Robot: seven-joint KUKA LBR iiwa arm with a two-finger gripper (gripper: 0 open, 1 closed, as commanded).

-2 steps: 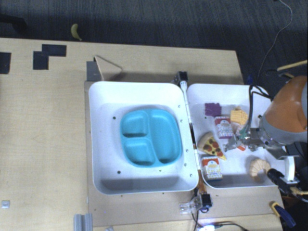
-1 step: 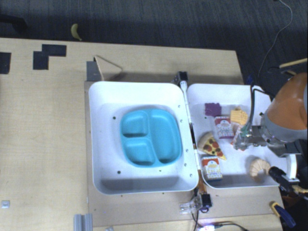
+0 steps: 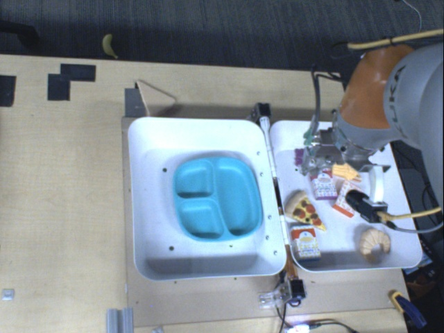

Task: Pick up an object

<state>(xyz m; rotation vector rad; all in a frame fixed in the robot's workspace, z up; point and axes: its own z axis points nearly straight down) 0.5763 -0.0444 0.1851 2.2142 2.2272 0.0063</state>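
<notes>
Bench: pale wood-coloured top seen from above at a slant, with dark grey carpet beyond its far edge and black angular patches near its far-left corner.
Left bin: shallow, white plastic, holding a light-blue three-compartment plastic tray that lies flat at its middle.
Right bin: shallow, white plastic, set right beside the left bin. All the small items lie in it.
Arm: grey with an orange band, reaching in from the right over the right bin's far half.
Gripper: down low over the far-left part of the right bin, among the items. Whether it is open or closed cannot be told, nor whether it grips or touches anything.
Nearest items: a small pink-and-white box just on the near side of the gripper, a yellow-orange wedge just to its right, and a small purple piece at its left.
Other items: a toy pizza slice near the bin's left wall, a small white carton with a red panel in the near-left corner, a tan toy croissant near the front wall, a flat red-orange piece between the pizza slice and the croissant.
Writing: print shows on the box and the carton, too small and blurred to read.
</notes>
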